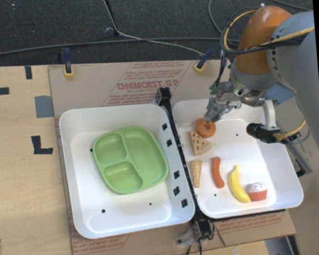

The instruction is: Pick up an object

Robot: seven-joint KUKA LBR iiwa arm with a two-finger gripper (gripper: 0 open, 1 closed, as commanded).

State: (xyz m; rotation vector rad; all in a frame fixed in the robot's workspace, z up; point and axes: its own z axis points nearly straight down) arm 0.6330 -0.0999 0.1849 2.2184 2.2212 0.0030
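The right bin holds several toy foods: an orange doughnut near its back left, a tan wedge-shaped slice just in front of it, a cone, a red sausage, a yellow banana and a small cupcake. My gripper hangs down from the right, directly above and behind the doughnut, its tip at the doughnut's top edge. Whether it touches the doughnut is unclear.
A green divided plate lies in the left bin. A black divider rail runs between the bins. The arm's black cable and fitting overhang the right bin's back right part.
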